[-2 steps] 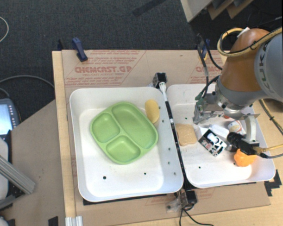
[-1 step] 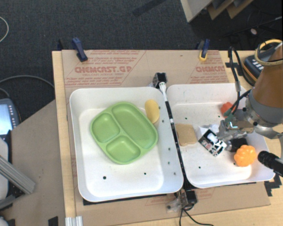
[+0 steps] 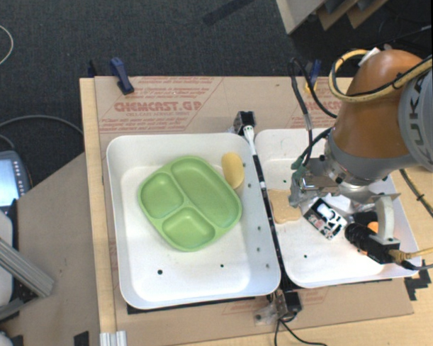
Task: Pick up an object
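A tan thing [image 3: 281, 209], flat and pale brown, lies in the right bin [image 3: 305, 268], close to that bin's left wall. Its right side is hidden under the gripper [image 3: 299, 194], so I cannot see its whole shape or say what it is. The gripper is right at that edge. I cannot tell if it touches the tan thing, and I cannot tell if the gripper is spread or pressed together, because the wrist above it blocks the view.

The arm [image 3: 374, 113] comes in from the right and bends down over the right bin. Its big orange band is on top and the grey part is under it. The arm covers much of that bin's floor, and its far end is cut off at the picture's edge.

A black strip [image 3: 260, 195] runs between the two bins. In the left bin [image 3: 134, 264] a green plate [image 3: 189, 203] with three hollows lies flat in the middle. A small yellow lump [image 3: 233, 168] sits just beside the plate's top right corner, near the strip. Both bins rest on a brown board [image 3: 164, 99].
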Robot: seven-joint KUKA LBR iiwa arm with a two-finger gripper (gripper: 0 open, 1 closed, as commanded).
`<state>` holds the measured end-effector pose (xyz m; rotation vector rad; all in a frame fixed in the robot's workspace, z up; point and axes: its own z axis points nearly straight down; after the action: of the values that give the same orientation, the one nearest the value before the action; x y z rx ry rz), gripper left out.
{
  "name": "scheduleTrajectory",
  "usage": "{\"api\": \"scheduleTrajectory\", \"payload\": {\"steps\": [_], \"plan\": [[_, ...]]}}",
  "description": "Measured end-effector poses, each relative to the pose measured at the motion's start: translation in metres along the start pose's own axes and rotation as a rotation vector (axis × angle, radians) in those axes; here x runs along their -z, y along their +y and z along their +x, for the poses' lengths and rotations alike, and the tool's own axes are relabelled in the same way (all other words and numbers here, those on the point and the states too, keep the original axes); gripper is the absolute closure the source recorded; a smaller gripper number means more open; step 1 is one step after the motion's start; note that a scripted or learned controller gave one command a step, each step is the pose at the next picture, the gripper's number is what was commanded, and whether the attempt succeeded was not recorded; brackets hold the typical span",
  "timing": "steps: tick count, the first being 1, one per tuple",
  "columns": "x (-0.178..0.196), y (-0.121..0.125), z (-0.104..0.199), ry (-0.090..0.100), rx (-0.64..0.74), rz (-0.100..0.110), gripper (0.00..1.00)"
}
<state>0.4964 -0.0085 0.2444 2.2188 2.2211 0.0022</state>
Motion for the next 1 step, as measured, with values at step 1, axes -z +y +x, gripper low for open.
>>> {"api": "scheduleTrajectory", "payload": {"steps": [1], "plan": [[0.0611,-0.017,0.0301,0.0,0.0,0.001,1.0]]}}
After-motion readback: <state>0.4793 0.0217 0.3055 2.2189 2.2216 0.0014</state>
